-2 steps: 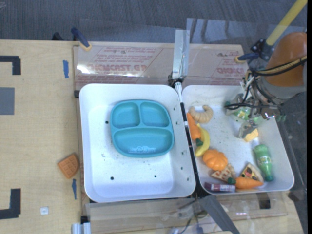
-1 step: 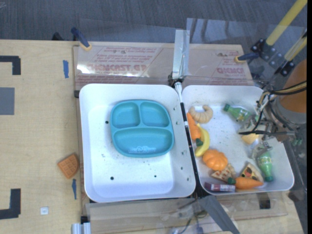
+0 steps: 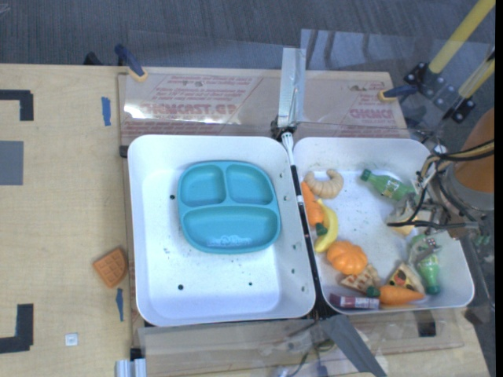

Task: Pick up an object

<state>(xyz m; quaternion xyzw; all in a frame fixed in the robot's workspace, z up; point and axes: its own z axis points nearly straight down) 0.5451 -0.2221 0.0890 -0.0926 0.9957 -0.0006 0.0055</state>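
Note:
The right bin [image 3: 369,151] holds several toy foods. Among them are a beige croissant [image 3: 324,182], a green bottle [image 3: 387,184], a banana [image 3: 328,228], an orange pumpkin [image 3: 346,255], a carrot [image 3: 401,294] and a pizza slice [image 3: 405,276]. My gripper [image 3: 415,214] hangs low over the bin's right side, wrapped in cables, below the arm's orange band [image 3: 481,163]. A small pale yellow item [image 3: 402,227] lies right under it. A second green bottle [image 3: 429,272] lies just in front of the gripper.
The left bin [image 3: 157,210] bears a blue divided plate [image 3: 229,206]. A waffle piece [image 3: 111,266] lies on the wooden bench to the left of the bins. A dark red tube [image 3: 354,301] rests against the right bin's front wall.

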